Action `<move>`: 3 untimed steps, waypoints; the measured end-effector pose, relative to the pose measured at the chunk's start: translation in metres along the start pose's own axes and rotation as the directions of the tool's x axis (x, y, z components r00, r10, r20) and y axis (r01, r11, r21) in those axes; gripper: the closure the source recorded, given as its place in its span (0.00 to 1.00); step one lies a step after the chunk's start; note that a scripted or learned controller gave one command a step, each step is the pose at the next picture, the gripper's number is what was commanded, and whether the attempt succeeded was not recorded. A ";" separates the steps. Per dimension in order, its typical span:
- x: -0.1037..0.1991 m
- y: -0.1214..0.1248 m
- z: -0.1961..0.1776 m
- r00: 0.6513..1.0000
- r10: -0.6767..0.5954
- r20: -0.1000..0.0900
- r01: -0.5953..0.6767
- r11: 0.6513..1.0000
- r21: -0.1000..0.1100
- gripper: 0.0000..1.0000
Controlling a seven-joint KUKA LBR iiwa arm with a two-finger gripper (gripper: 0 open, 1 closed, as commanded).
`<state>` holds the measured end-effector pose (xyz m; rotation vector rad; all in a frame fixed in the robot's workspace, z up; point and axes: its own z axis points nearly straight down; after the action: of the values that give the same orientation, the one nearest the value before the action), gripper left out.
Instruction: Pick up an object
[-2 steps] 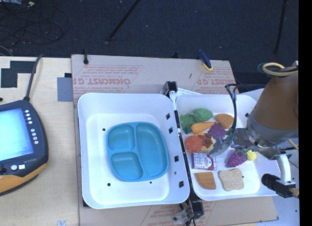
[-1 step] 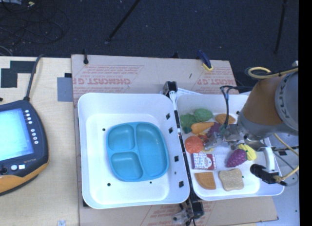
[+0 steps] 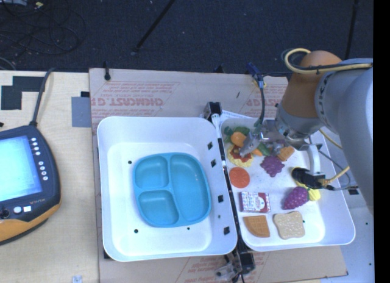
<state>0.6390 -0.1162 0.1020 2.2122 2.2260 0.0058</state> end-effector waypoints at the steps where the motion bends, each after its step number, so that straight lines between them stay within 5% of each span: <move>1: -0.002 -0.005 -0.009 1.000 0.004 -0.003 -0.004 1.000 0.016 1.00; 2: 0.059 -0.044 -0.090 1.000 0.001 -0.003 -0.001 1.000 0.005 1.00; 3: 0.055 -0.043 -0.085 1.000 0.006 -0.001 -0.006 1.000 0.009 0.00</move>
<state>0.5948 -0.0614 0.1871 2.2241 2.2236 -0.0034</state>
